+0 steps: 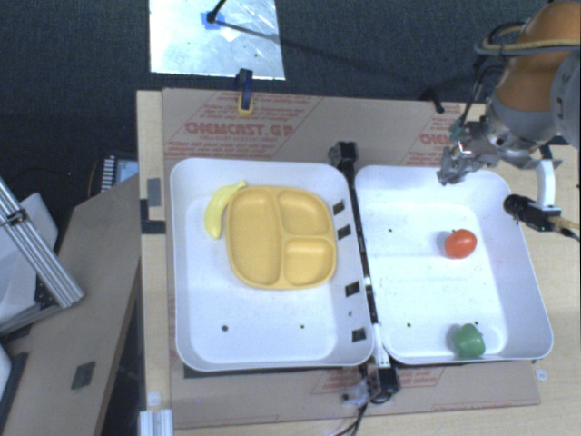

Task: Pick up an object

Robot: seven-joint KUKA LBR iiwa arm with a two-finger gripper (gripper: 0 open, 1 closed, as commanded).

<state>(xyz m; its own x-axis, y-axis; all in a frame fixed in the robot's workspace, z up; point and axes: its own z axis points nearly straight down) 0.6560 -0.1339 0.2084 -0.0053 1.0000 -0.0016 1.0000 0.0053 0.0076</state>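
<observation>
The gripper [451, 173] hovers over the right bin's [427, 334] far edge; its finger state cannot be determined. A tomato [460, 243] lies near the bin's right edge, a green pepper [468, 340] at its near right corner.

left bin [195, 334]: white, shallow, 9 o'clock half of the bench, few small dark holes in its floor
right bin [517, 334]: same type, 3 o'clock half, butted against left bin at the centre seam
clips [346, 233]: black, in a row down that seam
cardboard sheet [272, 125]: tan, red CHEMCAST print, under both bins, showing at 12 and 6 o'clock
yellow clamp [245, 98]: on the cardboard's 12 o'clock edge
silver sheet [213, 34]: shiny, at 11 o'clock on dark floor, blue tape patch on it
aluminium profile [36, 252]: 9 o'clock, slanted
cables [363, 393]: 6 o'clock, below the seam
</observation>
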